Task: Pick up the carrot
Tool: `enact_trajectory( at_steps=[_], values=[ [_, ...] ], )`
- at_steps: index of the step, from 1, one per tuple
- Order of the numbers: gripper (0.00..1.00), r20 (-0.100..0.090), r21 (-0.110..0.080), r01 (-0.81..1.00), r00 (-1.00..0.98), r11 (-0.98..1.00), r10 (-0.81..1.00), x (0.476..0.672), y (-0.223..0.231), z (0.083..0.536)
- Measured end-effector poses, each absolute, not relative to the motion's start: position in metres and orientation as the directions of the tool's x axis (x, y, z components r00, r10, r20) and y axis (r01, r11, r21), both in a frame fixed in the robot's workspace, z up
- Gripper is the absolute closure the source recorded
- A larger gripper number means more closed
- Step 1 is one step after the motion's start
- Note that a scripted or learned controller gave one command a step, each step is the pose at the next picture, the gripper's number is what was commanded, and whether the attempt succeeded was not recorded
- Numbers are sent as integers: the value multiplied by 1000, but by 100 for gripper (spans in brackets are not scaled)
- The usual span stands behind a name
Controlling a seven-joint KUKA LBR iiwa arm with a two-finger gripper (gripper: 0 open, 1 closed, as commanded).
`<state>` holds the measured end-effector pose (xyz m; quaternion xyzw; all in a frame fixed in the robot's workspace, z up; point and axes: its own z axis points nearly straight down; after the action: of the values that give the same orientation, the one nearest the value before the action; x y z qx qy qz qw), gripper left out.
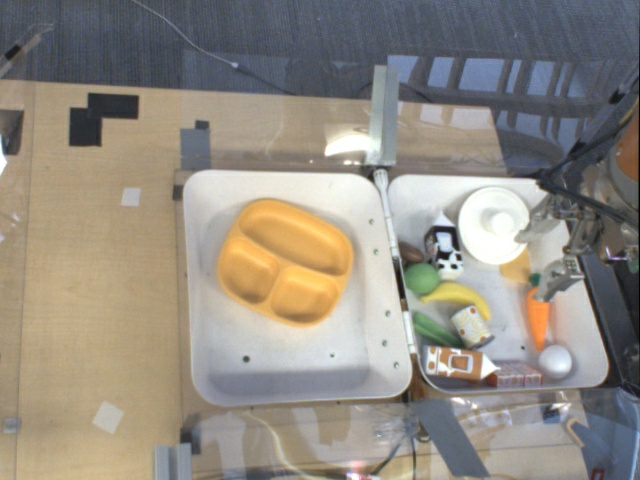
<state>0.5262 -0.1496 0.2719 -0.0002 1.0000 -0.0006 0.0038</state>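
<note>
Beside the right bin's (600, 368) right wall, the carrot (539, 320) looks light, stiff, smooth; grip mid-body. Gripper (553, 280) spread open, touching its green top

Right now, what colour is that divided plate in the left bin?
Yellow-orange all over, plain with no pattern. The divided plate shows best in the camera view.

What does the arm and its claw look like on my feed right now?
At the right edge, a bit of orange on the arm, with dark cables running off it. The claw is bare silvery metal, thin and angular.
</note>
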Motion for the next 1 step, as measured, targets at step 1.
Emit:
enact_trajectory(
  at_steps=[1],
  values=[
    [0,5,2,66,-998,998,66,522,-175,130]
  ],
)
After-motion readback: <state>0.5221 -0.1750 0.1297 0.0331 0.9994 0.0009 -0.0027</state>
